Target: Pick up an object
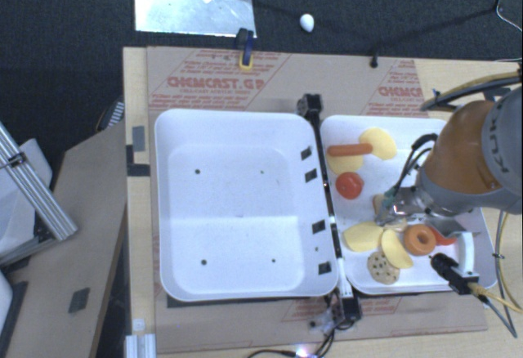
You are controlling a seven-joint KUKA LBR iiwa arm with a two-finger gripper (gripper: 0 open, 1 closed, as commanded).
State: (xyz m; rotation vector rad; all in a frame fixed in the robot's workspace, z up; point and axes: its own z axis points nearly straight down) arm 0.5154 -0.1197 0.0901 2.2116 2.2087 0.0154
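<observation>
1 fixed camera, mounted above the bench (204, 70), looking down at a slant. Both white bins in frame: left bin (237, 123) centre, right bin (343, 132) at right. Arm (470, 156) enters from right edge. Moderate distance; dark floor along the top.

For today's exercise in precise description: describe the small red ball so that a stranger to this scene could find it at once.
Start at the right-hand white bin, the one crowded with toy food. Near its left wall, just below the orange hot dog, lies the red ball. It is the one plain round red thing there; its neighbours are yellow, orange or a brown speckled cookie.
</observation>
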